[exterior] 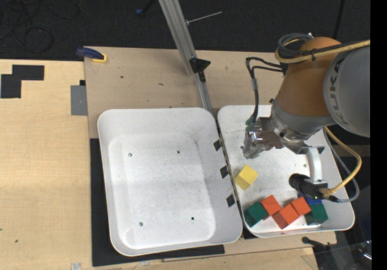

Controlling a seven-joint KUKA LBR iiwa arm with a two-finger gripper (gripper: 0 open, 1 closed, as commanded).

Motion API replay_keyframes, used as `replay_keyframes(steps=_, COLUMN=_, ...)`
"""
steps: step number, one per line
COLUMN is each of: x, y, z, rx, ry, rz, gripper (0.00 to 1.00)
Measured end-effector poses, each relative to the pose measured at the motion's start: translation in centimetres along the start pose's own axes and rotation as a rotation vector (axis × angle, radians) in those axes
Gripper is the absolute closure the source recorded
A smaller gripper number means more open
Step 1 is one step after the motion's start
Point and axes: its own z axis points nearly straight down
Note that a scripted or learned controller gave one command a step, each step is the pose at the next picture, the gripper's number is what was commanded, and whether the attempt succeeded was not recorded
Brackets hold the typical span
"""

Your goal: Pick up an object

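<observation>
My gripper hangs over the left part of the right bin, its metal fingers pointing down and nothing seen between them. Just below it, a yellow block lies on the bin floor beside the divider. Near the bin's front edge sits a cluster: a green block, an orange block, a second orange block, a blue block and another green piece. The arm's orange and grey body covers the back right of this bin.
The left bin stands next to the right one, with black clips along the shared wall. A slanted aluminium rail rises behind the bins. Black cables loop over the right bin's right side.
</observation>
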Motion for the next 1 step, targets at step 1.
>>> replay_keyframes(steps=1, x=5.25, y=0.64, z=-1.30, rx=-0.004, ry=-0.001, rz=-0.001, gripper=1.00)
